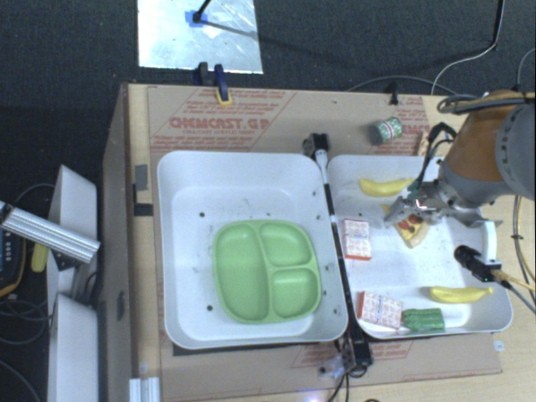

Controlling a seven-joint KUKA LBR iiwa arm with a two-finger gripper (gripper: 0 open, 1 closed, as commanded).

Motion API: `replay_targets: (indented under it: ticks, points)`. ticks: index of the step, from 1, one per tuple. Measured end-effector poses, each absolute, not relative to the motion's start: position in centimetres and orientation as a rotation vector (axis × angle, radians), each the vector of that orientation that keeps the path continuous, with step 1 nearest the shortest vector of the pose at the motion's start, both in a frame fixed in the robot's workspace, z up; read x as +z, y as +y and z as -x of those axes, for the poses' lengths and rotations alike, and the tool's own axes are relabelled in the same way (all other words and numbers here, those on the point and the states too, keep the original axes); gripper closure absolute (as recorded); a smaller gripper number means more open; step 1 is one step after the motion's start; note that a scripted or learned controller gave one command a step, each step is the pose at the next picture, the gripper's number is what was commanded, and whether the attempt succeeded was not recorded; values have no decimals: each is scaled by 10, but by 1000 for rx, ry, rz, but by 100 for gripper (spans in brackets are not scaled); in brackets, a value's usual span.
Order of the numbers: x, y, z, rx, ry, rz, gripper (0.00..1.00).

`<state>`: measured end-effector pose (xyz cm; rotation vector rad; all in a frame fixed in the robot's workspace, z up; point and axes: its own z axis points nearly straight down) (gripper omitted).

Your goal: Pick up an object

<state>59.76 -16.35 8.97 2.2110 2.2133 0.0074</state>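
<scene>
Fingers low over right white bin

Seeing a pale green three-compartment plastic plate well left of the claw, lying in the shallow white left bin; spotting a small green-and-white can near the claw, upward in view.

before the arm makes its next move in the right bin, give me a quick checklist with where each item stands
1. Gripper is over the right bin: ok.
2. A target sits under it, a small tan and red item by the fingertips: ok.
3. Item is between the fingers: cannot tell.
4. Neighbours stand apart from that target, the upper banana and the red-and-white packet: ok.
5. Other picks lie unobstructed, the lower banana, the green block and the second packet: ok.
6. Left bin holds the green divided plate, away from the arm: ok.
</scene>
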Motion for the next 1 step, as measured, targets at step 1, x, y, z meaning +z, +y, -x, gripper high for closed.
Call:
replay_targets:
  ticks: [1]
  points:
    - [119, -150, -586, 3, 2224, -2216, 0]
